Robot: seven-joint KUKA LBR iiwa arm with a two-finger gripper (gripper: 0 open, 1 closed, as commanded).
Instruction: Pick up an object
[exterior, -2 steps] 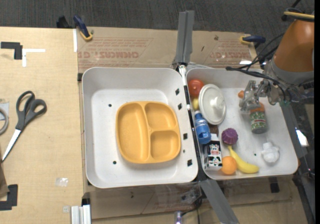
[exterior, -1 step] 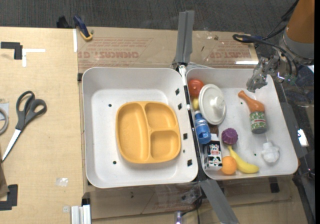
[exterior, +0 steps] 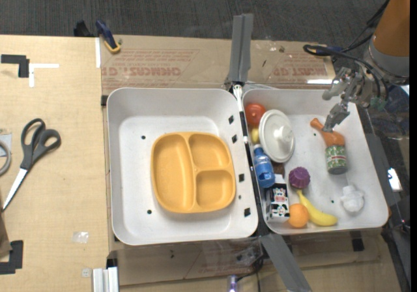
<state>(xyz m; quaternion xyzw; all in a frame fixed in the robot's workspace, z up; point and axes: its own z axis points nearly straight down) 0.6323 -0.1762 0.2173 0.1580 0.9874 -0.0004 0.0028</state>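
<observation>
Nearest the lens, along the front wall of the right bin (exterior: 365, 222), a small black-and-white carton (exterior: 279, 201), an orange fruit (exterior: 298, 216) and a yellow banana (exterior: 317, 213) lie packed together, with a crumpled white object (exterior: 352, 199) just beside them toward the right corner. A purple ball (exterior: 300, 177) sits behind the banana, and a blue bottle (exterior: 263, 167) lies against the divider side of the bin, close to a white domed lid (exterior: 278, 134) and a red tomato-like piece (exterior: 253, 115) at the back. To the right of the lid, a small green-labelled bottle (exterior: 336, 157) with an orange cap lies next to an orange carrot-shaped toy (exterior: 317, 125). The grey arm (exterior: 391, 23) with its orange band reaches in from the right, and its gripper (exterior: 339, 109) hangs over the back right part of this bin, just above the carrot toy and the little bottle; the fingers point down with nothing visibly between them, though how wide they stand cannot be made out. In the left bin (exterior: 124, 154), a yellow divided tray (exterior: 193, 172) rests flat at the centre. On the wooden bench (exterior: 52, 219) well to the left, black-handled scissors (exterior: 29, 150) lie apart from both bins.
</observation>
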